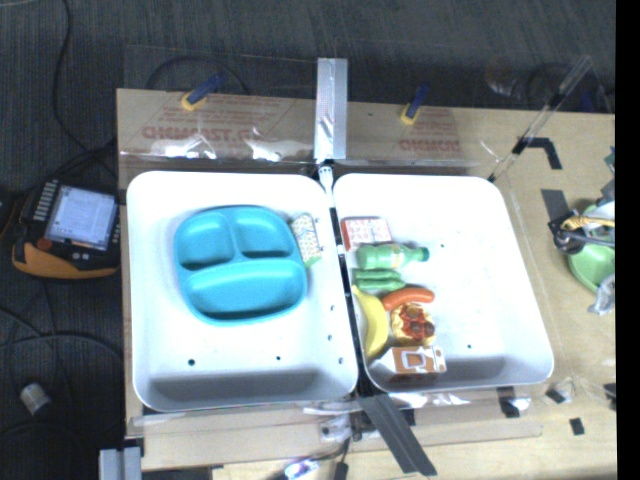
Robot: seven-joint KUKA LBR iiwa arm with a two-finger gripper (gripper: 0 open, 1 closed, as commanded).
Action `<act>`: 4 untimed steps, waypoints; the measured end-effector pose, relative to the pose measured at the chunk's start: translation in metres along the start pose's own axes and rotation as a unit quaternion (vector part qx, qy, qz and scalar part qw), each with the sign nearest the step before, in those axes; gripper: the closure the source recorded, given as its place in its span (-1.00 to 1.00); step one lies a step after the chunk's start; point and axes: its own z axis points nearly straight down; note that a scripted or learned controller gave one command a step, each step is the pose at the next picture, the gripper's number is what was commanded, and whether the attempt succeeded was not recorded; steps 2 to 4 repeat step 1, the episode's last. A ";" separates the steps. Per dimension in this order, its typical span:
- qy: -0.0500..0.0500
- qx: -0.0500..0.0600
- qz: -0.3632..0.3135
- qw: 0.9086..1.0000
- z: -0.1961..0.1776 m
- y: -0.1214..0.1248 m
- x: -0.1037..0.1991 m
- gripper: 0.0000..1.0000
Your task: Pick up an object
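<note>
Green bottle (386,257) lies in right bin (480,298) near banana (373,326)

2 bins (150,298), 1 plate (240,263) (blue), 1 bottle (388,257).

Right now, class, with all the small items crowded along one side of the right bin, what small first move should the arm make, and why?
Probably reach in over the right bin toward the green bottle. It lies on top of the cluster near the divider, above the banana and red sausage, with bare bin floor to its right for approach.

Dark carpet floor (60,88), wood bench (570,298).
</note>
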 end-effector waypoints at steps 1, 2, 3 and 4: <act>0.001 -0.001 -0.016 1.000 -0.087 0.000 0.001 -1.00; 0.001 -0.001 -0.016 1.000 -0.087 0.000 0.001 -1.00; 0.001 -0.001 -0.016 1.000 -0.087 0.000 0.001 -1.00; 0.001 -0.001 -0.016 1.000 -0.087 0.000 0.001 -1.00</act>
